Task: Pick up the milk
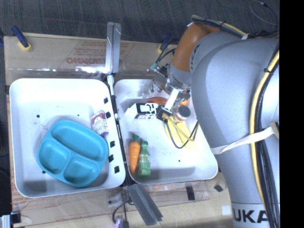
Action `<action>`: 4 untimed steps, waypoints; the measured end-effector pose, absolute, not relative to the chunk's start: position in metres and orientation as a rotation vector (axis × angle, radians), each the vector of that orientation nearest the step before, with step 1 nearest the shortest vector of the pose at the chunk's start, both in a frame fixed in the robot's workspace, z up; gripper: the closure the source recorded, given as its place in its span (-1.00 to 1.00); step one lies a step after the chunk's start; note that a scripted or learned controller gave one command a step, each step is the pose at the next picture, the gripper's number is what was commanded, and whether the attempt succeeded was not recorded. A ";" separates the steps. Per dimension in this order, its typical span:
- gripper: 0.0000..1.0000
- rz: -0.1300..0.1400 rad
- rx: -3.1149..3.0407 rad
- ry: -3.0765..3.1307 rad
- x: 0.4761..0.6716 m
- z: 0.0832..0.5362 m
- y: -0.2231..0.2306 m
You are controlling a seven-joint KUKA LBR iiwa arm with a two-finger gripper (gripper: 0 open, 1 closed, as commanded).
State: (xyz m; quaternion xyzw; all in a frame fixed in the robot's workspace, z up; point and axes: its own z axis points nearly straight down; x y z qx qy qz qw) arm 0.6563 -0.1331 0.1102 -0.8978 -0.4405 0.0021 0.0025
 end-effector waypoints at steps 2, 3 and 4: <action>-1.00 0.004 -2.754 -1.505 0.637 0.091 -0.114; -1.00 0.003 -2.897 -1.210 0.644 0.192 -0.085; -1.00 0.004 -2.896 -1.210 0.644 0.192 -0.085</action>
